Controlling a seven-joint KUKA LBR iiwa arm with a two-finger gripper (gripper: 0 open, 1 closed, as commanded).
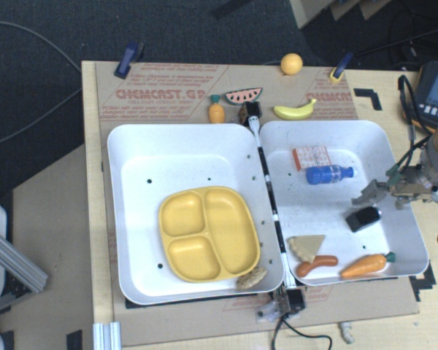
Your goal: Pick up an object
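The right bin (336, 133) holds a blue bottle (328, 174) with a red-and-white label, lying on its side. A small black block (363, 219) lies near the right wall. An orange carrot (365, 266), a red sausage (317, 265) and a tan wedge (306, 246) lie along the front. My gripper (377, 192) reaches in from the right edge, low over the bin. It sits just above the black block and to the right of the bottle. Nothing shows in its grasp.
The left bin (131, 159) carries a yellow divided plate (208, 233) with a brown cookie-like piece (252, 277) at its front corner. Behind the bins on the board lie a banana (295, 110), a watermelon slice (244, 95), a small orange fruit (216, 112) and an orange ball (291, 64).
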